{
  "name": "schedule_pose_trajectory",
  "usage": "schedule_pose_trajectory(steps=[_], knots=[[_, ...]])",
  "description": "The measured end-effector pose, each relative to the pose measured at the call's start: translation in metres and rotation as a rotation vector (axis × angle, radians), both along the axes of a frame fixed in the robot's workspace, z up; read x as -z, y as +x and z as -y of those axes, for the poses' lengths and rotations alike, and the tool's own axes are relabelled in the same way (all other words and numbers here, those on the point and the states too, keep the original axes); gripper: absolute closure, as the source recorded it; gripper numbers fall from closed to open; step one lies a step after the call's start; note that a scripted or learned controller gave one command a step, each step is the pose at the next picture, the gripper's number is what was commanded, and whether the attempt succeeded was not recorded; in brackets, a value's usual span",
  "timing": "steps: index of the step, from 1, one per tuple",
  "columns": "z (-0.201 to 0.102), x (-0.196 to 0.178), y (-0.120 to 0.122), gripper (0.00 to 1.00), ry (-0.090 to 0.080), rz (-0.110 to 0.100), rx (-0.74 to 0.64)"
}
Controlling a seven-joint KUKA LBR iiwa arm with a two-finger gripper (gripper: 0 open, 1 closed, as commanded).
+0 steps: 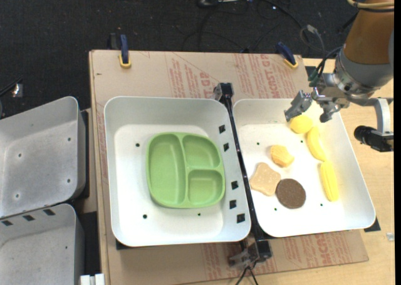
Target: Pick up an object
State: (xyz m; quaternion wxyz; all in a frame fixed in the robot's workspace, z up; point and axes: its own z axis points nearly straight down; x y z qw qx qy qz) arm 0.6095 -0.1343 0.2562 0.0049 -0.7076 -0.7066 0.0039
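Five food pieces in reach. Claw (311, 108) spread wide, straddling the round yellow piece (301, 124) just beneath, not yet gripping. Approach step; next, lower and clench squarely.

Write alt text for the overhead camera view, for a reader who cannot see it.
A grey robot arm reaches in from the right, its open gripper straddling a round yellow toy at the back of the right bin. That bin also has a banana, corn cob, toast slice and brown patty. The left bin holds a green divided plate.
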Motion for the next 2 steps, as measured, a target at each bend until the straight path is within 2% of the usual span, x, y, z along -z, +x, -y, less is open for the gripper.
schedule_pose_trajectory(steps=[1, 2], knots=[[0.0, -0.008, 0.002, 0.0, -0.002, 0.013, -0.002], [-0.006, 0.052, -0.006, 0.0, -0.001, 0.007, -0.001]])
